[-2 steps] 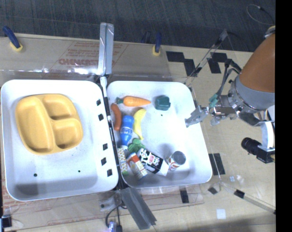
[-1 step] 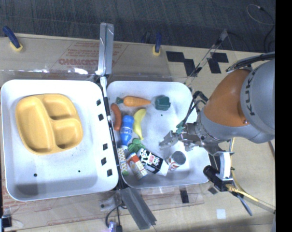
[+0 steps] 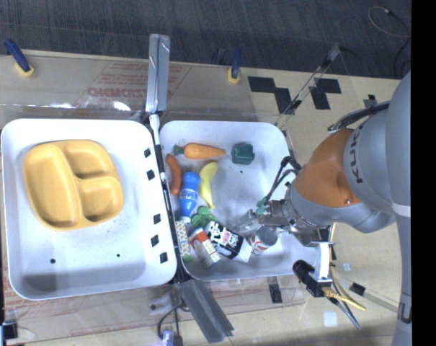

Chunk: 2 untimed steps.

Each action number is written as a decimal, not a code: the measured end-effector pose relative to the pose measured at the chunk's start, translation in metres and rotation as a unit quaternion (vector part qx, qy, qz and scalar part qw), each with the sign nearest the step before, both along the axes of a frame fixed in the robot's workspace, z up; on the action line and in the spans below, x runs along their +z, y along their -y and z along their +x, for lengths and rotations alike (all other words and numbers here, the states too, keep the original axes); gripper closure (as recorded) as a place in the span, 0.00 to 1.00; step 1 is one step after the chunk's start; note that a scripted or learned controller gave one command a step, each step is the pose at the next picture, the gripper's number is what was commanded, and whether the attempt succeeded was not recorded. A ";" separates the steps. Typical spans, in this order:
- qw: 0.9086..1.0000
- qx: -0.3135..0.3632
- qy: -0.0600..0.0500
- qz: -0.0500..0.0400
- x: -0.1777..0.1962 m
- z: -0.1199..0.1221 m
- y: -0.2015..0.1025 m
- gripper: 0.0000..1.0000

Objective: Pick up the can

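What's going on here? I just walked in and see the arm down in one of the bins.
The grey and orange arm has reached into the right bin, its gripper low near the front, right by a small can. Whether it has the can is unclear. Toy food sits along that bin's left side: a carrot, a banana, a blue bottle. The left bin holds a yellow divided tray.

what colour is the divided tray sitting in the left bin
Yellow. The moulded three-compartment plastic tray shows plainly in the camera view, lying in the shallow white left bin.
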<state>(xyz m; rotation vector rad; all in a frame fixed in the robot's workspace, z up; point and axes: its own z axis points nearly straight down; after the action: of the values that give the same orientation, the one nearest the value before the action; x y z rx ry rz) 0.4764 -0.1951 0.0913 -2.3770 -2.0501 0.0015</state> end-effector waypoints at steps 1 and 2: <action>1.000 0.002 -0.001 0.000 0.010 0.000 0.000 1.00; 0.999 -0.035 0.000 0.000 0.109 0.088 -0.026 1.00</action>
<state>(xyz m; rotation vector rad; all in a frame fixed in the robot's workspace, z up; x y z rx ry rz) 0.5642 -0.1690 0.2008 -2.4483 -1.9647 0.0020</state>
